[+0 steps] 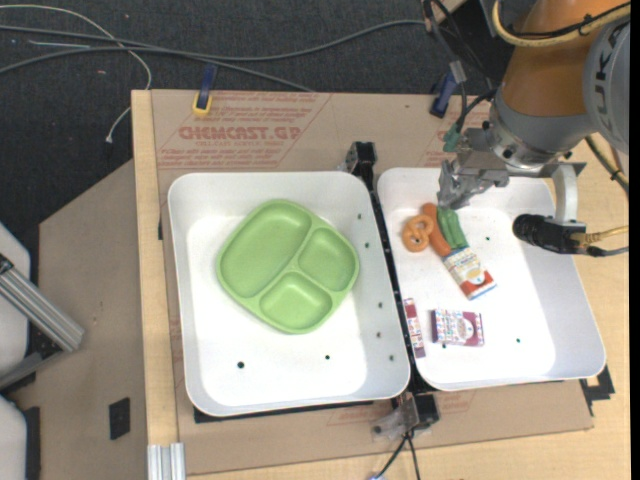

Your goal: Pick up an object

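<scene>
A cardboard-topped bench bears two white bins. In the right bin, right of centre, the gripper is lowered over a carrot; jaw state cannot be told. The approach step is judged underway; a closing grasp seems required next.

The grey KUKA arm is a thick, rounded thing with smooth casing, and a broad glossy orange band wraps it above the wrist. Part of a dark letter shows on the grey shell at the far right. Black cables loop around its upper part, one edged in yellow. Below the band sits a paler grey collar, then a darker metal gripper with small fittings.
</scene>
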Controlling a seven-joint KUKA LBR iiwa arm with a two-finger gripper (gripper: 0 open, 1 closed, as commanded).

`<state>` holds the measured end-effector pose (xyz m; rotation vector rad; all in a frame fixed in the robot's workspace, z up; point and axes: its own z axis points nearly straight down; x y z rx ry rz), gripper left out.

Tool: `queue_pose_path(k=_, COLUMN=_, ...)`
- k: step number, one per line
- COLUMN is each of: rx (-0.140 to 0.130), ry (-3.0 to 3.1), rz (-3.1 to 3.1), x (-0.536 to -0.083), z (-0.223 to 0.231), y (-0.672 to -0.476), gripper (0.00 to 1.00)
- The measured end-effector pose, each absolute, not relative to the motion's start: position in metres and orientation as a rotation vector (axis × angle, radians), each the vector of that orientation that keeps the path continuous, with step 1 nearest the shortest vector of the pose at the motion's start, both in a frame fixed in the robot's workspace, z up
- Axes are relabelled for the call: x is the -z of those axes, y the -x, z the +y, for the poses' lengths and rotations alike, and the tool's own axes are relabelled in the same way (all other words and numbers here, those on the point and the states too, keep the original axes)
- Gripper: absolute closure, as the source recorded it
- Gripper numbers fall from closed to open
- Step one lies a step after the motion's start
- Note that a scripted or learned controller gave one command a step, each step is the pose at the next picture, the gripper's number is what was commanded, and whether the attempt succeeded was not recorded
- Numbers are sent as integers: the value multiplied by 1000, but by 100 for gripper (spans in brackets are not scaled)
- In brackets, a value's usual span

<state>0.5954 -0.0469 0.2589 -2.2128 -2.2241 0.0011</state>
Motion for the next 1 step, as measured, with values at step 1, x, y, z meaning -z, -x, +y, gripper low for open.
queue_pose_path(k=1, rx=0, ry=2212, rz=-2226, x=-258, z=9, y=-587, gripper=100)
